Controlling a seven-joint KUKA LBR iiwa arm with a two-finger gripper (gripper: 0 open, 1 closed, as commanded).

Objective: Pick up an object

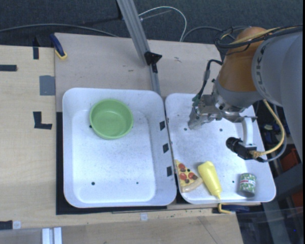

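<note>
While the hand point(194, 122) hovers, a bowl point(111, 118) sits apart.

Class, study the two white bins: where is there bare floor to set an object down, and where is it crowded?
Left bin: open floor below and right of the green bowl. Right bin: a bare patch between the gripper and the near row. Crowded: pizza slice, yellow bottle, can.

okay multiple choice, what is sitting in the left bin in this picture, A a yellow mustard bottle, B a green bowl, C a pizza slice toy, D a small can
B: the green bowl sits alone in the left bin, toward its far left corner, while the yellow bottle, the pizza slice and the small can all lie along the near edge of the right bin.
</note>
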